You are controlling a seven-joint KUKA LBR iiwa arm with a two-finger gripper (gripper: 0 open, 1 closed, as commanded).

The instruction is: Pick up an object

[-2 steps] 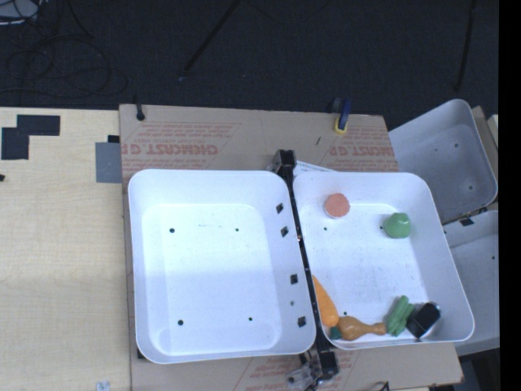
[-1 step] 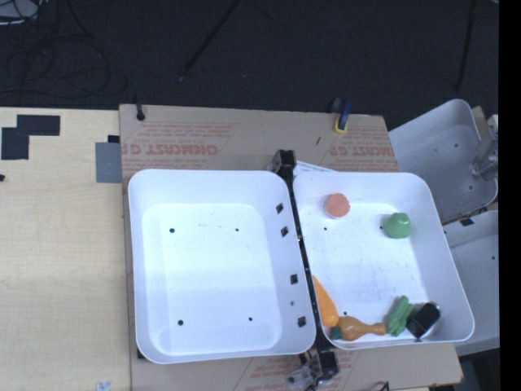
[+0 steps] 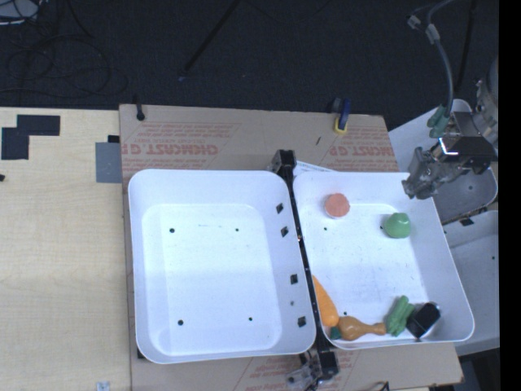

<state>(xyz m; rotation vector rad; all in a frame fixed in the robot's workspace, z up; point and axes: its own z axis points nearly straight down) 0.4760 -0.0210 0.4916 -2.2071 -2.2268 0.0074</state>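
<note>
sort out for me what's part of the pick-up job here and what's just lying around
Part of the job:
- gripper, at the right bin's far right rim
- right bin
- orange-red round object
- green round object
- carrot
- tan gourd-shaped object
- green long object
- black object

Lying about:
- left bin
- cardboard sheet
- blue-and-yellow clamp

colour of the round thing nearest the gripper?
Green, clearest in the camera view.

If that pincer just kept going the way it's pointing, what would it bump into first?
Probably the right bin's rim just below the pincer, or the floor near the green ball; depth is hard to judge from above.
</note>
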